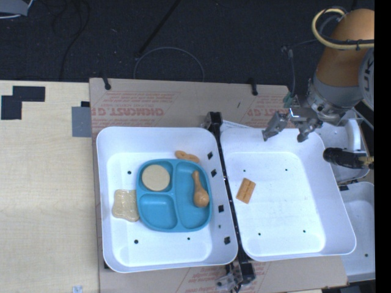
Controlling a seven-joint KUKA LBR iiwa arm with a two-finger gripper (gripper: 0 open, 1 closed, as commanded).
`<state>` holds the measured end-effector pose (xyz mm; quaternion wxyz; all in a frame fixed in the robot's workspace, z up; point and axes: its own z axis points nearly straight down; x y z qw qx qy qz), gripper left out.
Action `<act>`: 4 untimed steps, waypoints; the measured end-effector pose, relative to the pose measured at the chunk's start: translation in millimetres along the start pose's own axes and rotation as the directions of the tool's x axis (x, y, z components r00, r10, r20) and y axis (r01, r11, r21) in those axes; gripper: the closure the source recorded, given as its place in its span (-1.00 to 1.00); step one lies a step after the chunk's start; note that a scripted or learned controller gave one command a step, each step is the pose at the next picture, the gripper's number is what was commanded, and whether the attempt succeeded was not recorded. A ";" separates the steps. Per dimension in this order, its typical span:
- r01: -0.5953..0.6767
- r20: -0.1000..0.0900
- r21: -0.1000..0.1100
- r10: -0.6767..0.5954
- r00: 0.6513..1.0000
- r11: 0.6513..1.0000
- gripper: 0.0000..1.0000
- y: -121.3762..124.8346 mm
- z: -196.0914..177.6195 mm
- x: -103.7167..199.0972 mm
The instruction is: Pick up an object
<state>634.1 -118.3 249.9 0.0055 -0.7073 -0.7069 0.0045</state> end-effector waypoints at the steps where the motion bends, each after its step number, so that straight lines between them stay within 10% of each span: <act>1: 0.001 0.002 -0.013 -0.001 1.000 1.000 -1.00 2.1 -7.6 -0.1; 4: 0.000 0.000 -0.008 0.000 1.000 1.000 -1.00 -5.3 158.5 -1.4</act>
